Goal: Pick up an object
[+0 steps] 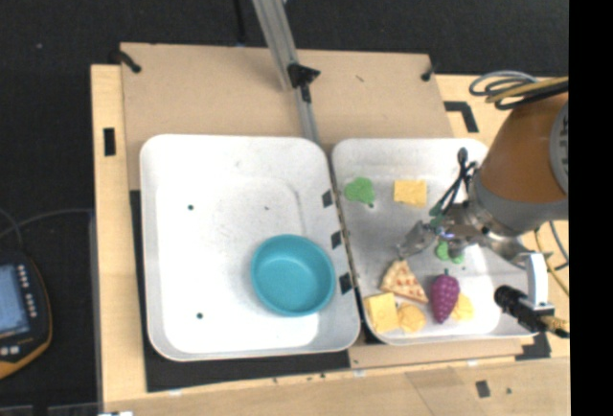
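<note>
Over the right bin (383,153), my arm reaches in from the right with its orange band above the wrist, and my hand (442,237) hangs low near the bin's middle; I cannot tell how it is set. Below it lie one purple grape bunch (443,297), one pizza slice (403,283) and several yellow pieces; farther back sit one green piece (360,191) and one yellow block (410,192). One blue bowl (292,274) sits in the left bin (192,174).

Bowl (291,274) in left bin (192,174)
</note>
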